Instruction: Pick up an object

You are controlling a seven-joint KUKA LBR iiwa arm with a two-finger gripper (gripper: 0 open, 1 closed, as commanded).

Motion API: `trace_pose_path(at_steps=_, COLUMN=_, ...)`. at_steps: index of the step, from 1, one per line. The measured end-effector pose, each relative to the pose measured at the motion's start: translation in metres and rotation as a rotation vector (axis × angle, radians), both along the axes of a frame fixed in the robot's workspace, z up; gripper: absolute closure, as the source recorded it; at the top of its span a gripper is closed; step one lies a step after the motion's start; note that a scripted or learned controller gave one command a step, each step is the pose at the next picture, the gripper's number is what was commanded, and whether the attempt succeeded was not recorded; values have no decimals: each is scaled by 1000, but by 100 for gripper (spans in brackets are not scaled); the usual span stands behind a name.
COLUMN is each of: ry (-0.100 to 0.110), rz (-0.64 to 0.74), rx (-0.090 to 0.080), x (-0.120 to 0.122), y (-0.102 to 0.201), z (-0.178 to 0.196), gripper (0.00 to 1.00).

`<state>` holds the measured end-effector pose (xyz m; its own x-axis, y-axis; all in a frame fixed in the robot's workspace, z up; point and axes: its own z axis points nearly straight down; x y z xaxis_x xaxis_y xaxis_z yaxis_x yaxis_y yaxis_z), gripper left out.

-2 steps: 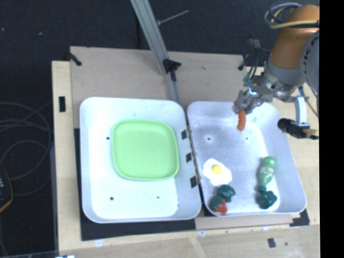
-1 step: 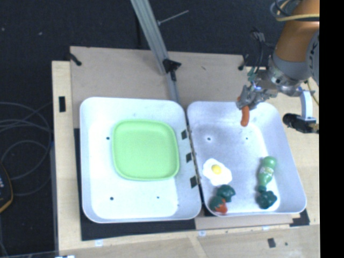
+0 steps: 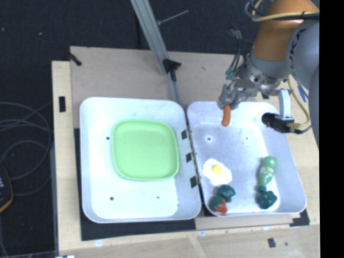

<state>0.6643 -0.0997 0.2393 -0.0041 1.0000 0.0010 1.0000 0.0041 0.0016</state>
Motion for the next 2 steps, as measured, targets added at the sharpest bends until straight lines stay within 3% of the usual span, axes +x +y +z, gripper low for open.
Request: trace_pose_path(at_steps=2, ry=-1, rz=0, rx=0, x=-9, y=100, z=4, gripper=100)
